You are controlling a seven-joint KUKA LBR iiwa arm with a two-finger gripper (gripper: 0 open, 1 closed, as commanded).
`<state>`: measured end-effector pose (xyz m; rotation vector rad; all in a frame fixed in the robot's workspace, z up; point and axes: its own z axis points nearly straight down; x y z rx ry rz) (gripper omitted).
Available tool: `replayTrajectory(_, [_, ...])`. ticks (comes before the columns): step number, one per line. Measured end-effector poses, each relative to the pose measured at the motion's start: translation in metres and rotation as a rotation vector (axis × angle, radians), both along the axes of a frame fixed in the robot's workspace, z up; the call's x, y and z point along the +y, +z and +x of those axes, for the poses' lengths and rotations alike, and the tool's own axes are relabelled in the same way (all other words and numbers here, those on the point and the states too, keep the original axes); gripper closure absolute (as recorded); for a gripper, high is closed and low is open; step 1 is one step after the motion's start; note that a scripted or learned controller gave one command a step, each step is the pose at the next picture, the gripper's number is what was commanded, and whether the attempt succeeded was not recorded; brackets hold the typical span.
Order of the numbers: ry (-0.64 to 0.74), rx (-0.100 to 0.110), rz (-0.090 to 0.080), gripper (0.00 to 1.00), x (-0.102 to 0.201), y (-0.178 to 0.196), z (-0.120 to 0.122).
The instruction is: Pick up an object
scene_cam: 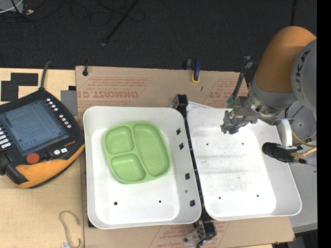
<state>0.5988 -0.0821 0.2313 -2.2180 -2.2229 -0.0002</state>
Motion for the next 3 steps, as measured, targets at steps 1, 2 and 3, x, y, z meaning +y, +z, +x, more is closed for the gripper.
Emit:
replayTrajectory(1, [-0.003,0.0,0.0,1.0,0.009,0.002,0.011])
replayTrajectory(2, [-0.006,0.003,-0.001,1.0,0.009,0.002,0.003])
replayTrajectory(3, [-0.003,0.003,-0.001,1.0,-0.004,-0.012,0.008])
